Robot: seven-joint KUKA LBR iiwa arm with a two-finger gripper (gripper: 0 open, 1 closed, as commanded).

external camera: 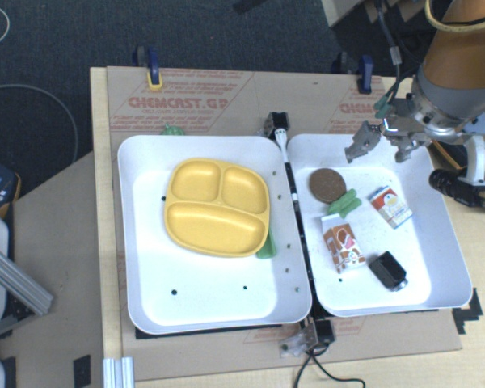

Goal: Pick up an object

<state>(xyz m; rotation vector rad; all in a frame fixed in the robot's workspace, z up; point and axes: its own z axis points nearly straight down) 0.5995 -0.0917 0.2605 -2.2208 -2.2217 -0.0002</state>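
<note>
Nearest the lens, at the near edge of the tabletop [226, 342], I note a cable connector [315, 334] between the two bins; it plays no part in the task.

Fingers [364, 144]: I read them as apart, one dark tip to the left and one to the right, with nothing between them. The gripper [385, 142] hangs above the far edge of the right bin [444, 289], clear of every object in it. The arm [461, 47] rises from it toward the far right corner.

Contents of the right bin, working outward from the gripper: a brown round disc [327, 185] near the far left part of the bin; a green piece [342, 204] touching or just beside the disc on its near side; a small red and white carton [389, 207] toward the right edge; a brown and white packet [343, 246] near the middle; a black block [388, 270] toward the near edge, just beside the packet.

Left bin [145, 297]: a yellow divided tray [218, 208], with a green scrap [266, 247] showing at its near right corner.

Judgement: the step in hand is the approach; no grasp has been made. The disc lies closest to the gripper. The next move calls for a target choice, centring over it, then a straight descent with the fingers apart. The disc lies flat and the green piece crowds it, so I judge a clean grip uncertain there.
</note>
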